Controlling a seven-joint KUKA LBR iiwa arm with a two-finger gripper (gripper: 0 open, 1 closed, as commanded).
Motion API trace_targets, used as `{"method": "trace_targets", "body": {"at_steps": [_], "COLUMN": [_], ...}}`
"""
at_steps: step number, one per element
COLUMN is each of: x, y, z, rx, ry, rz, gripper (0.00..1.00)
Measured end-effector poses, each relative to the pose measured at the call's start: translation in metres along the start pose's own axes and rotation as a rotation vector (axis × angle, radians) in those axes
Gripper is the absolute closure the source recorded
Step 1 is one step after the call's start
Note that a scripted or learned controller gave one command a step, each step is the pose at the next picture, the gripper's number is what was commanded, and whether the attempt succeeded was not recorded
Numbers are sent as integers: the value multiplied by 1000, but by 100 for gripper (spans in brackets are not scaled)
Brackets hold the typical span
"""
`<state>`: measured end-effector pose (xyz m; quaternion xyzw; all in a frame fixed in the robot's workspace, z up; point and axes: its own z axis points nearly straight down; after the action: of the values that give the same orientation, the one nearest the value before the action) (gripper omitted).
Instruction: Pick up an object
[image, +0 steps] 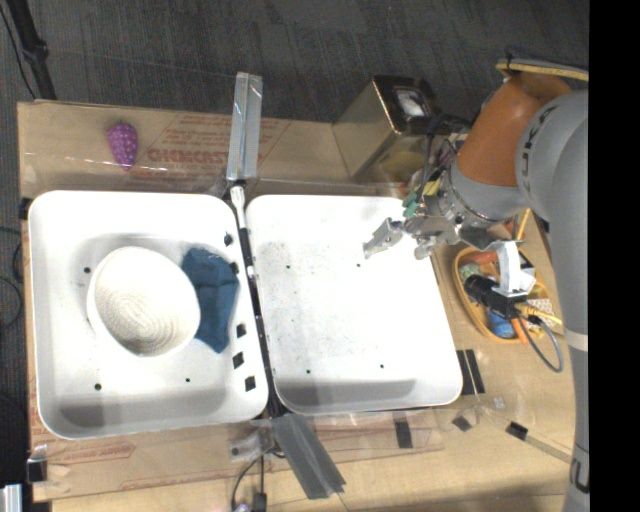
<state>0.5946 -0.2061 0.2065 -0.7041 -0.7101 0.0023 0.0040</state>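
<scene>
The grey two-finger gripper (385, 238) hangs over the right shallow white plastic bin (300, 370), near that bin's back right corner, its tip angled toward the left. Whether it is spread or pressed together I cannot tell; it is small and pale against the white floor, and nothing visible sits in it. So the pick looks barely begun: no object is lifted, and approach, grasp and lift are all left to do.

The things to pick lie in the left shallow white plastic bin (60, 400). A round cream woven dome, like a hat or basket turned over (143, 298), sits just left of that bin's middle. Touching its right side is a crumpled dark blue cloth (212, 295), close to the bin's right wall. The cloth is the longer of the two: its long axis runs from the bin's back toward its front, tilting slightly right at the front end (where it narrows to a blunt point). The dome is nearly circular, so it has no clear heading.

Judging from this, the arm must cross the wall between the bins to reach either one.
</scene>
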Motion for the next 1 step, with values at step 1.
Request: {"method": "trace_targets", "body": {"at_steps": [1], "x": [-4], "y": [-33], "z": [-93], "rx": [-9], "ry": [-2], "rz": [-6], "gripper": [0]}}
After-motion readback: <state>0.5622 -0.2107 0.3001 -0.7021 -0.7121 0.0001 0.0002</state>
